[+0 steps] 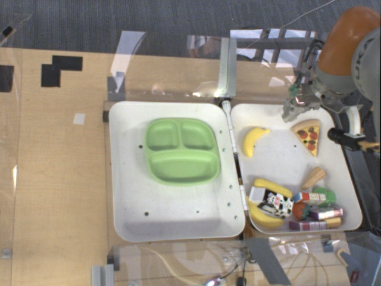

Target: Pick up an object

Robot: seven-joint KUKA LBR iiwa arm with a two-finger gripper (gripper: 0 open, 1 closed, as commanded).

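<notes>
The right bin point(280, 154) holds a yellow banana point(253, 139) near its upper left and a pizza slice point(309, 136) at its upper right. An ice-cream cone point(314, 176) lies lower right. Along the front sits a cluster: a yellow bowl point(266, 217) with a black-and-white toy point(275, 202), a red and green piece point(314, 196), and small bottles point(324, 217). My gripper point(295, 109) hangs over the bin's far right corner, just above and left of the pizza slice, with nothing visible between its fingers.
The left bin point(128, 189) carries a green divided plate point(181, 150). A metal divider point(233, 154) separates the bins. The grey arm with its orange band point(351, 28) fills the upper right, and cables run below the bench's front edge.
</notes>
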